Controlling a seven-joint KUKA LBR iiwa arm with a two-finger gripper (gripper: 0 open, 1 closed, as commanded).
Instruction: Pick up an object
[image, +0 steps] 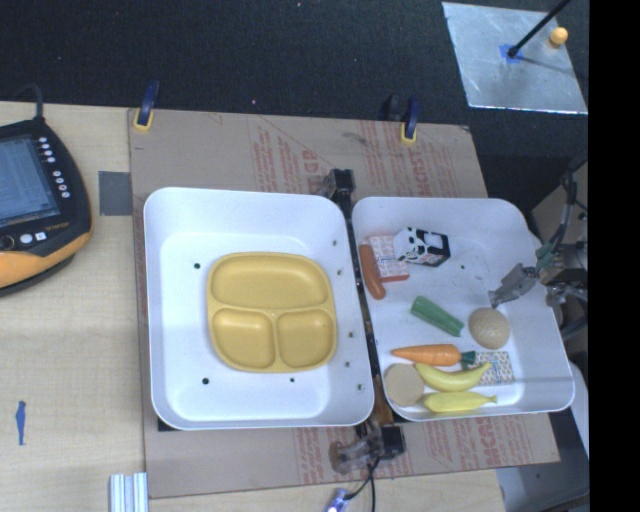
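At the left edge of the bench lies a control pendant (35, 205) with a dark screen and an orange rim. Next to it, the left bin (170, 390) holds a yellow divided tray (271, 310) in its middle; the tray has three compartments and nothing lies in them.

The right bin (520, 225) carries all the small objects. Near its left wall lies a sausage (372, 272), touching a small red and white packet (385, 253). Just beside them, toward the far wall, is a black and white carton (423, 246). In the middle lies a green block (436, 314). Along the near edge there are a carrot (427, 354), a round tan disc (404, 384), a banana (455, 377) and a yellow piece (459, 402) under it, all close together. A beige ball (489, 327) rests right of the green block.

The gripper (515, 285) is at the right edge of this bin, just beside the beige ball and a little beyond it. I cannot tell how its fingers stand, and no object is visible in them.

In my judgement the task is at the beginning: every object lies in the bin, nothing is lifted. The approach, the closing and the lift are all left to do. The beige ball is the nearest candidate.
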